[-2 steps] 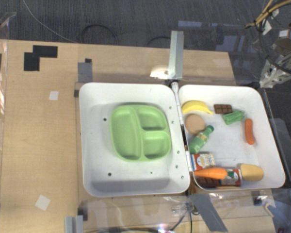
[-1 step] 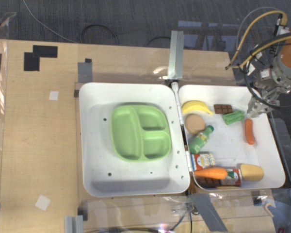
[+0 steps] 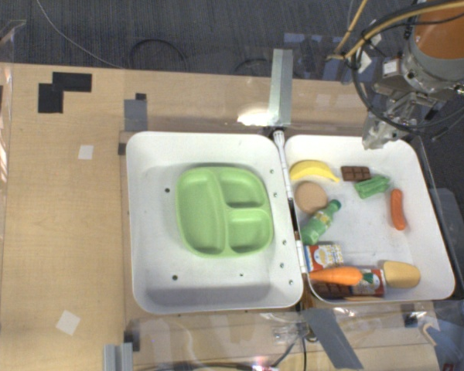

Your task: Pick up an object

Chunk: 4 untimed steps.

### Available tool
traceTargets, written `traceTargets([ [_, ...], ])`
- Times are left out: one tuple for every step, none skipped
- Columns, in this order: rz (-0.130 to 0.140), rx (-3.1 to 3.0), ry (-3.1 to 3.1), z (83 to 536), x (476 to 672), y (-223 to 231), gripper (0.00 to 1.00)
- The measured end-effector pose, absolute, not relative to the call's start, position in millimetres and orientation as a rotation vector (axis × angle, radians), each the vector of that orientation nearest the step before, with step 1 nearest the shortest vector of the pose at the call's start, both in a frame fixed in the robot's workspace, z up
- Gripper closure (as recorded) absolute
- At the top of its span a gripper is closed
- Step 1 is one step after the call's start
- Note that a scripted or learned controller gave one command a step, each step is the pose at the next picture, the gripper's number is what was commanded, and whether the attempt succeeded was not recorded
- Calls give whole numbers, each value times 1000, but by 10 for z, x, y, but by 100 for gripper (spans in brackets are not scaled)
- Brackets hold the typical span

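Note:
My gripper [image 3: 377, 136] hangs over the far edge of the right bin [image 3: 361, 230], above its back rim, with nothing seen in it. Below it in that bin lie a brown chocolate bar [image 3: 354, 174], a green pepper-like piece [image 3: 373, 185] and a red sausage [image 3: 398, 209]. A banana [image 3: 313, 171], a round tan ball [image 3: 311, 198] and a green bottle [image 3: 321, 222] sit along the bin's left side. At the near end are a small carton [image 3: 325, 253], a carrot [image 3: 336, 276] and a yellow bun-like piece [image 3: 400, 273].
The left bin [image 3: 155, 176] holds a green divided plate [image 3: 222, 211]. A metal post [image 3: 281, 83] stands behind the seam between the bins. Cables [image 3: 371, 29] loop from the arm at the upper right. Bare white floor shows in the middle of the right bin.

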<state>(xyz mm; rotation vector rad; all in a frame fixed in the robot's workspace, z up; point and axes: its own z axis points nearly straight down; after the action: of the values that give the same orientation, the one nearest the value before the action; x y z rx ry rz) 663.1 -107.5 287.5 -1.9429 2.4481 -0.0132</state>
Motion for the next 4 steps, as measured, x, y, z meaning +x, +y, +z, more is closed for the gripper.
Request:
traceTargets([
  [-14, -1945, 2453, 3226, 6703, -1646, 100],
  [-14, -2062, 2357, 3671, 6699, -2059, 100],
  [6, -2036, 2390, 1756, 5783, -2038, 100],
  [-10, -1965, 2435, 2241, 5919, -1155, 100],
])
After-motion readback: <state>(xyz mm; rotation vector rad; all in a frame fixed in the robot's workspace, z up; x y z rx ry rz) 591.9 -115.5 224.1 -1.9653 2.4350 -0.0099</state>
